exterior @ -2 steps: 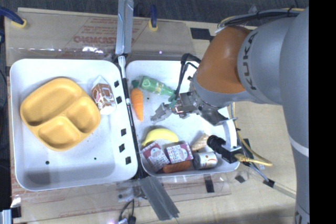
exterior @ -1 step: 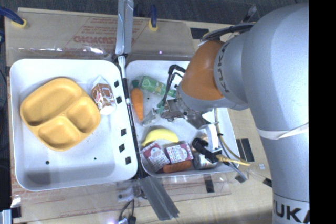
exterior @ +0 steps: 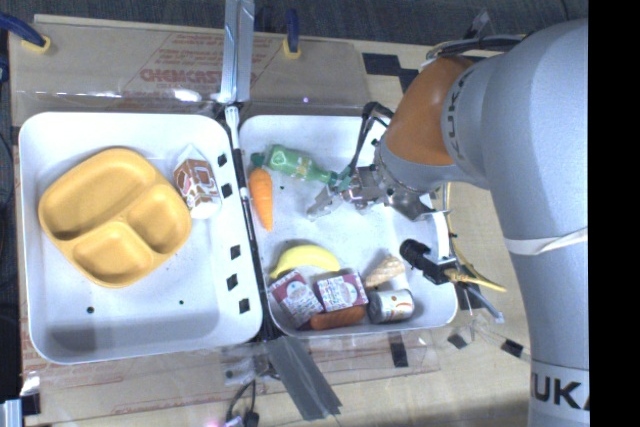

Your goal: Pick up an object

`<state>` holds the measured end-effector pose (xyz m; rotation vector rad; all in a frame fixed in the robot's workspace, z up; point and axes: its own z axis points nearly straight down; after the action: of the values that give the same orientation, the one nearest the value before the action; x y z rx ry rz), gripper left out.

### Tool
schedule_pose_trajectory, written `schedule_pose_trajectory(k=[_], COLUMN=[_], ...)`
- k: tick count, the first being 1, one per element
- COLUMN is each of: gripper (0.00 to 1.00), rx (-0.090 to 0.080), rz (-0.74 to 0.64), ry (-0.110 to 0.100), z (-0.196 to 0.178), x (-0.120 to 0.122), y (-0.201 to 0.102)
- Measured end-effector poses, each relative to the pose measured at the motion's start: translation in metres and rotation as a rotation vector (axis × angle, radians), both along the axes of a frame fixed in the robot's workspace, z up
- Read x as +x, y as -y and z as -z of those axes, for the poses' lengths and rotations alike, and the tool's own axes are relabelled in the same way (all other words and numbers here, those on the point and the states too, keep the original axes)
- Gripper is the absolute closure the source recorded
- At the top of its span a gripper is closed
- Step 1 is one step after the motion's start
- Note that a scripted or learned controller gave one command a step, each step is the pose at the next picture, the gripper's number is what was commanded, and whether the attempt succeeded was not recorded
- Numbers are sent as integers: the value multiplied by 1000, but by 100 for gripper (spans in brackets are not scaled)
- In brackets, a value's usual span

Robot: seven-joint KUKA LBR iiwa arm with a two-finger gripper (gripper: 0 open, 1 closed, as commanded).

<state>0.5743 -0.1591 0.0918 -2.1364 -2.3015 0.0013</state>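
My gripper (exterior: pixel 325 205) hangs over the middle of the right bin (exterior: pixel 300 130), just below the right end of a green bottle (exterior: pixel 295 163) lying on its side. An orange carrot (exterior: pixel 262 197) lies to the gripper's left, close to the bin's left wall. A yellow banana (exterior: pixel 305 260) lies below the gripper on the bin floor. I see no object in the gripper. The bare white floor lies under its tip.
Along the right bin's front edge lie two red packets (exterior: pixel 296 298) (exterior: pixel 342 291), a sausage (exterior: pixel 335 318), a small can (exterior: pixel 392 305) and a tan bread piece (exterior: pixel 385 270). The left bin (exterior: pixel 120 325) holds a yellow divided plate (exterior: pixel 112 215) and a wrapped snack (exterior: pixel 197 183).
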Motion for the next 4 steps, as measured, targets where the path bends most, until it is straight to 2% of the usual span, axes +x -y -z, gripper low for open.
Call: schedule_pose_trajectory(k=[1,2,3,4], gripper=[0,0,0,0], rx=[0,1,0,0], rz=[35,34,106,28], ry=[-6,-1,-5,-1], z=[1,-100,-9,-100], x=[72,2,-55,-3], y=[-11,-76,-62,-79])
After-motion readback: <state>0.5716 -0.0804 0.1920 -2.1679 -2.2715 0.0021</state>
